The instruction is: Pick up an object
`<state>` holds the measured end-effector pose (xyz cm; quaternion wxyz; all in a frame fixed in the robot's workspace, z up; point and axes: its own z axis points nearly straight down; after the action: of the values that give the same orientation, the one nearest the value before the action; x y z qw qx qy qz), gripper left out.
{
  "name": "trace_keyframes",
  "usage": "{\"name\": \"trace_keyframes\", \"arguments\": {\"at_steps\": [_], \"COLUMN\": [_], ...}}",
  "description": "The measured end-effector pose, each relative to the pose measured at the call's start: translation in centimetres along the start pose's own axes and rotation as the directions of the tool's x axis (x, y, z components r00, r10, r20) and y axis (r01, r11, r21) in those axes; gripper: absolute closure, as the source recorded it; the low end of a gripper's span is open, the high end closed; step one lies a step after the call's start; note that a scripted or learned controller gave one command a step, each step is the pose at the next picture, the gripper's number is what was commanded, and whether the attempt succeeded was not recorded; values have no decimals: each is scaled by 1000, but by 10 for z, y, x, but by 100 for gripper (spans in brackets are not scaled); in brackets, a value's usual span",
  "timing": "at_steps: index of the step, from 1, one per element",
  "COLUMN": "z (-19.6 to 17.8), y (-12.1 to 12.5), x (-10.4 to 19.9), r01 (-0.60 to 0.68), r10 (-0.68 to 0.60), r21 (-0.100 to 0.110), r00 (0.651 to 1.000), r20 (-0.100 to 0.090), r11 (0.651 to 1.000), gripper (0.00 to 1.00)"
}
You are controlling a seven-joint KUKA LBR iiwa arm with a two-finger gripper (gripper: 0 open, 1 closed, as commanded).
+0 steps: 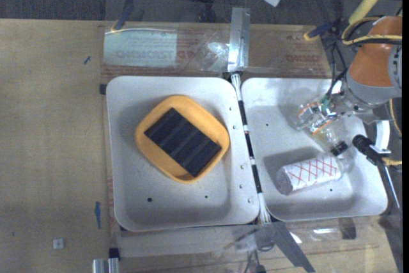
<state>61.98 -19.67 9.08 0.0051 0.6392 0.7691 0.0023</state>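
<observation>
My gripper hangs over the upper middle of the right bin, at the end of the grey arm with the orange band. Just below and to its right lies a small see-through item with a dark cap; whether the gripper touches it is unclear. A white cylinder with a red criss-cross pattern lies on its side lower in the same bin, apart from the gripper. In the left bin rests an orange rounded object with a black ribbed top.
A metal divider and wires run between the two bins. A metal bracket and a clear plastic sheet sit behind the bins. Cables and a black part hang at the right bin's right rim.
</observation>
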Motion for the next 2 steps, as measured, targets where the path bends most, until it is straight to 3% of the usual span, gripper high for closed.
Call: {"name": "trace_keyframes", "arguments": {"at_steps": [1,2], "z": [5,-6], "y": [26,27], "x": [-18,-18], "r01": [-68,-65], "r10": [68,65], "r21": [6,4], "r00": [998,998], "r20": [-7,-3], "r11": [998,998], "gripper": [0,100]}}
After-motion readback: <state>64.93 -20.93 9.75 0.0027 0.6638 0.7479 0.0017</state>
